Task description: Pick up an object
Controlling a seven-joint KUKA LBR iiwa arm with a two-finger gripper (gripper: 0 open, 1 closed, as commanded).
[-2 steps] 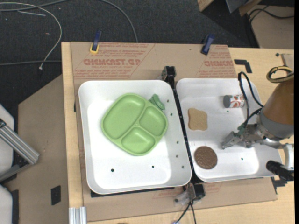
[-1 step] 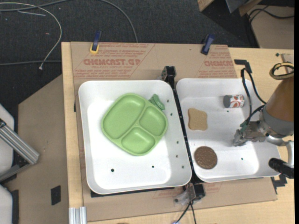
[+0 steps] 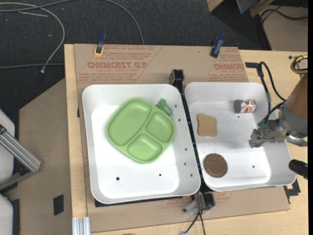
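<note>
right bin (image 3: 254, 177): toast slice (image 3: 207, 125), brown disc (image 3: 215, 164), small can (image 3: 245, 106). gripper (image 3: 257, 138) hovered at the bin's right side; finger state unclear, perhaps empty. advice: centre above one item, descend straight.

arm (image 3: 299, 112) enters from right | wrist low | gripper (image 3: 257, 137) pointing left

**What We Count on the Bench**

We see two white bins. The left bin (image 3: 98, 180) has one green plate (image 3: 141, 129) with three parts in it, and one small green thing (image 3: 165, 106) at the plate's edge. The right bin (image 3: 244, 177) has three things: one slice of toast (image 3: 207, 125), one round brown cookie (image 3: 215, 165), and one small can (image 3: 244, 106). We count two clips at the back of the bench, one blue and yellow clip (image 3: 100, 43) and one blue clip (image 3: 217, 46).
</note>
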